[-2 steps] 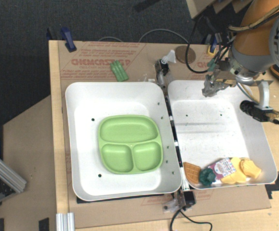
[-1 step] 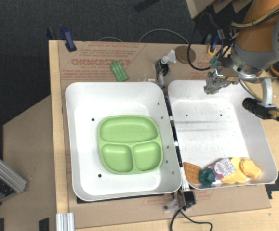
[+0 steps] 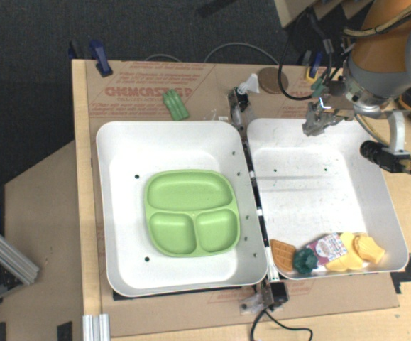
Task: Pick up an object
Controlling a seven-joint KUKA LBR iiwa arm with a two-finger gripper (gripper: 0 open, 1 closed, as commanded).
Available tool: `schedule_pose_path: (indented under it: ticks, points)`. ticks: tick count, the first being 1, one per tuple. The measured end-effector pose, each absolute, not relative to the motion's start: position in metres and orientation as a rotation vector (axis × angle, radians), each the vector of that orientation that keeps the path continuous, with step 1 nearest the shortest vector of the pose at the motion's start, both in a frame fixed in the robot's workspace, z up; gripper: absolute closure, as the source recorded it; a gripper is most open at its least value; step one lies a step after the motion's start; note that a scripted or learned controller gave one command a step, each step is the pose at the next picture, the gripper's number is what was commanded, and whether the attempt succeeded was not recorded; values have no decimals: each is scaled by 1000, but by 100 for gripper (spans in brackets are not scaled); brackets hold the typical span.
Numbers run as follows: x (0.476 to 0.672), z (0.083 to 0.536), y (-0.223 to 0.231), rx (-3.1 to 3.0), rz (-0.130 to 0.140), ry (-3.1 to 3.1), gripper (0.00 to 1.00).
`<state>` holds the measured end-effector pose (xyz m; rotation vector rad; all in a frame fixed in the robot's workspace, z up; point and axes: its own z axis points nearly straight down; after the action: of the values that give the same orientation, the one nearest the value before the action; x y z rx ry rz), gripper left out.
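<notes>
Up by right bin's (image 3: 375, 183) far edge, gripper (image 3: 317, 123) hangs; open/shut can't tell. Toy food pile (image 3: 329, 252) at near edge.

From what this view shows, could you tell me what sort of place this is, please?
Probably a robotics lab bench for grasping trials: two shallow white plastic bins clamped on a cardboard sheet, a grey-and-orange robot arm, and loose black cables.

A pale green divided plate (image 3: 191, 213) sits in the left white bin (image 3: 120, 190). In the right white bin (image 3: 311, 190), along its near edge, lie an orange-brown waffle piece (image 3: 282, 253), a dark teal lump (image 3: 305, 261), a pink-and-white packet (image 3: 330, 247) and yellow pieces (image 3: 361, 253). Beyond the left bin, the brown cardboard (image 3: 148, 91) bears red lettering, a green clip (image 3: 176, 105) and a blue clamp (image 3: 100, 57).
</notes>
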<state>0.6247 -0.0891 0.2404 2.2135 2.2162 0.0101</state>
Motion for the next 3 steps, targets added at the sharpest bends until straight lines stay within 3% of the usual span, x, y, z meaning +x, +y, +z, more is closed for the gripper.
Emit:
schedule_pose_path:
  ticks: [1,2,3]
  points:
    - [625,251,-89,2211,13,2215,100]
    - [660,193,-83,2217,1,2222,100]
    - [593,184,-46,2225,-5,2228,100]
